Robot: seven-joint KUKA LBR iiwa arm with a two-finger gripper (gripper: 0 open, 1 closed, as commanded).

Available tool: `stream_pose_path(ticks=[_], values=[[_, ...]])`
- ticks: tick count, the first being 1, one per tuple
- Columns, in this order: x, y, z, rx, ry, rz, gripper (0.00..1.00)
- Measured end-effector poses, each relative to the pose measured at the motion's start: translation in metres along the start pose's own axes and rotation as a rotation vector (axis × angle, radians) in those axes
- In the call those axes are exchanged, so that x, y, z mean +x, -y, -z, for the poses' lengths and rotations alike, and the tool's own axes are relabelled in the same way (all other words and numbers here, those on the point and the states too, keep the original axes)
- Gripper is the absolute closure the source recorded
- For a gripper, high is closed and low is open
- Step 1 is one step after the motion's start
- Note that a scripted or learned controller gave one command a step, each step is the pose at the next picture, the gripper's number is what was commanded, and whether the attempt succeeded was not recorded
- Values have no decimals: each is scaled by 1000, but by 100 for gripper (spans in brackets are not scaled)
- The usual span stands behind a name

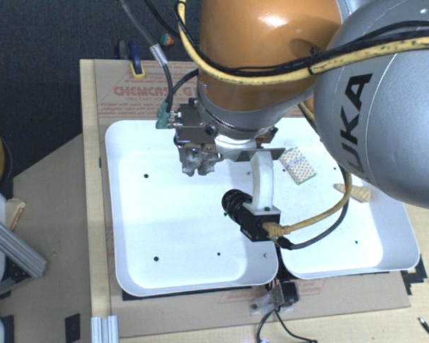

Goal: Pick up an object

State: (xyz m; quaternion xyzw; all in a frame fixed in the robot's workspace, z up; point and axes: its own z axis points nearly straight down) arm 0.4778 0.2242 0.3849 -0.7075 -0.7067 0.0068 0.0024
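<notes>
Tool [198, 164]: sits over the upper middle of the left bin [139, 263], hanging below the grey-and-orange arm [272, 41] that fills the upper right of the frame. You look down on it from above, and the arm's bulk covers much of it; you cannot tell how it is set, and nothing is visibly held in it.

Candidate object: one small, pale, speckled block [298, 165], tilted, lying in the right bin [386, 256] near that bin's upper left corner, just right of the arm's wrist. It rests on the bin floor, apart from the tool, with the wall between the two bins lying between them.

Second item: a small tan piece [360, 194] at the right of the frame, partly behind the arm, too little of it visible to identify.

Fittings: a black camera-like module [247, 216] on a white bracket below the wrist, with a yellowish cable [322, 220] looping across the right bin.

Support: both bins sit on a wooden board [100, 191] on the counter.

Progress, as you may judge it: the pick appears not yet made. The block lies untouched on the bin floor. Left to do: bring the tool over an object, grasp, lift clear.
</notes>
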Motion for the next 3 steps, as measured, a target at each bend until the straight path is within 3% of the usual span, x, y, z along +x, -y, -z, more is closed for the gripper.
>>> stream_pose_path(ticks=[1,2,3], values=[[0,-12,-68,-4,-2,-1,100],[-1,-35,131,-33,-15,2,100],[0,1,23,-1,-1,2,100]])
